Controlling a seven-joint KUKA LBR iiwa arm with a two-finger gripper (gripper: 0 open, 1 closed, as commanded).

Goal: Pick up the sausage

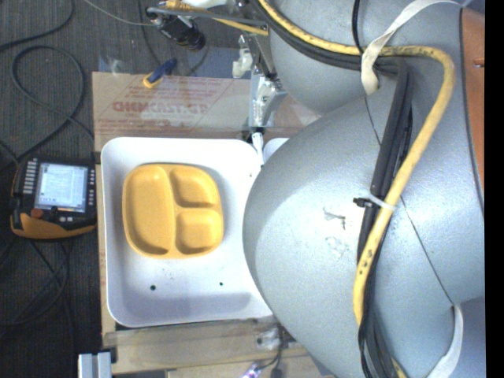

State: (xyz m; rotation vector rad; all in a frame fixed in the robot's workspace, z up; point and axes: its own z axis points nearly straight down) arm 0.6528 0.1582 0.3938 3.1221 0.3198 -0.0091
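The grey arm (370, 211) bulks over the right half of the camera view and hides the right bin almost entirely; only a sliver of that bin's rim (274, 144) peeks out at its upper left corner. In the left white bin (118, 290) lies a yellow divided plate (173, 209) with three compartments, all bare.
A yellow cable (409, 164) and black hoses run along the arm. A teach pendant (53, 197) lies on the dark floor to the left. Behind the bins sits a cardboard sheet (173, 109) with red print. Loose cables curl at the top left.
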